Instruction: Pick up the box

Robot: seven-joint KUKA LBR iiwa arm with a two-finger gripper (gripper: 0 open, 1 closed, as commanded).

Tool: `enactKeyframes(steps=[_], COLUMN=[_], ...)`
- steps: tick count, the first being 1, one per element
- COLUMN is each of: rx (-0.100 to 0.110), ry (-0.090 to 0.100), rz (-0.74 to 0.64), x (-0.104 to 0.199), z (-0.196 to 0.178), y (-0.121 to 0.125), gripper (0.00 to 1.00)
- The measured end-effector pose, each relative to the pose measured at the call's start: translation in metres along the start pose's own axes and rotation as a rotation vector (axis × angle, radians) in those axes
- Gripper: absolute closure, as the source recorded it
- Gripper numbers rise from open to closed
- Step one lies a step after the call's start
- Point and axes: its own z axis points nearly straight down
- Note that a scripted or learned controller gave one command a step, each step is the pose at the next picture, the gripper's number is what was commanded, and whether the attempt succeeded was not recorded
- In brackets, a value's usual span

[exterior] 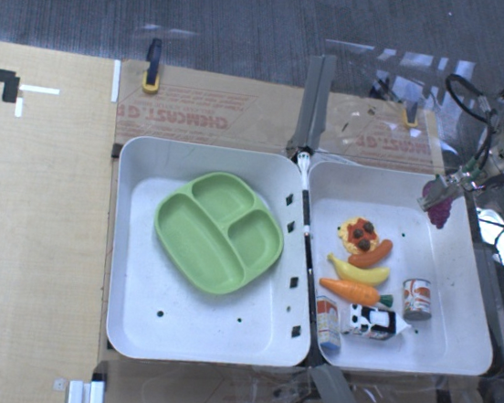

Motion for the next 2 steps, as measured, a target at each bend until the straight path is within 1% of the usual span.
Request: enactKeyframes(steps=[1,2], rx=[-0.001,0.006], ry=[-0.001,0.006], rz=[-0.001,0.205], x=[-0.001,0.036], z=[-0.009,0.0], y=[0.0,-0.012], gripper=[1.0,1.0])
